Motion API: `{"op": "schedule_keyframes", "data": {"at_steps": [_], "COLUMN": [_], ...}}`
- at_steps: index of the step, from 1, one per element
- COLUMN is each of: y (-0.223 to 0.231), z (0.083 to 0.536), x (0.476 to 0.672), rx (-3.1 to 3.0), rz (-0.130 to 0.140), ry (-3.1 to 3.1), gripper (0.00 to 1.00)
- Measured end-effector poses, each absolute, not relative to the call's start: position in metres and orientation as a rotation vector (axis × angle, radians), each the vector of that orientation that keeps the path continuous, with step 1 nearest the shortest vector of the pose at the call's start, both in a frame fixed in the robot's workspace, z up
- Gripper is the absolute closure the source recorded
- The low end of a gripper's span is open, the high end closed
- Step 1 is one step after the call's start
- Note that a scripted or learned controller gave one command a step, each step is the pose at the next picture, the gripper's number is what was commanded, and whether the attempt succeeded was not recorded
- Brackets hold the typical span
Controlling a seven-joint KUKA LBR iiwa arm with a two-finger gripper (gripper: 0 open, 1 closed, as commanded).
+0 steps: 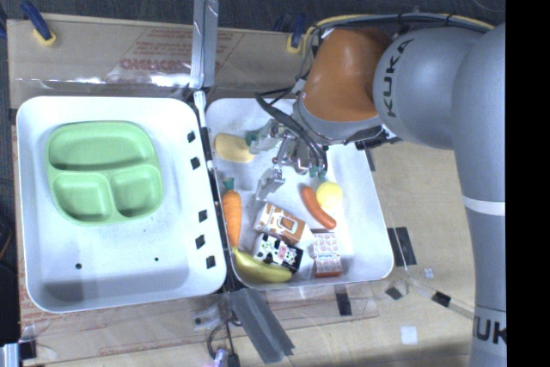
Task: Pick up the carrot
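resting on a bench (430, 185) topped with brown cardboard, two shallow white bins sit side by side, with dark ribbed flooring beyond the far edge and blue clamps (36, 21) pinning the cardboard down. the left bin (34, 271) holds a green divided tray (105, 169). the right bin (378, 228) is crowded: the carrot (232, 217) lies lengthwise along its left wall, near the divider between the bins, with a banana (260, 270) just below it at the near edge. around them are a pale yellow piece of food (233, 149), a lemon (328, 194) touching an orange sausage-like piece (316, 208), and three small printed boxes (282, 223). the grey arm (447, 90) with its orange band reaches in from the right, and the gripper (288, 157) hangs over the upper middle of the right bin, apart from the carrot; whether it is open or closed i cannot tell, and nothing is seen in its grasp.
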State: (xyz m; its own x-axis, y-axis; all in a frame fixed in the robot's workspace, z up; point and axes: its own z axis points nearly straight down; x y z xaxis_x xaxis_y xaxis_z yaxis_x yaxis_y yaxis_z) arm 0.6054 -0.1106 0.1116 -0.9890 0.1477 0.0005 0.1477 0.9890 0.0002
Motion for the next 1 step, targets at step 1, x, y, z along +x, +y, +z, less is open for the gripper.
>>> {"op": "schedule_keyframes", "data": {"at_steps": [1], "y": [-0.1017], "z": [0.1065], "x": [0.6279], "rx": [0.354], "rz": [0.0], "ry": [-3.123], "gripper": [0.0]}}
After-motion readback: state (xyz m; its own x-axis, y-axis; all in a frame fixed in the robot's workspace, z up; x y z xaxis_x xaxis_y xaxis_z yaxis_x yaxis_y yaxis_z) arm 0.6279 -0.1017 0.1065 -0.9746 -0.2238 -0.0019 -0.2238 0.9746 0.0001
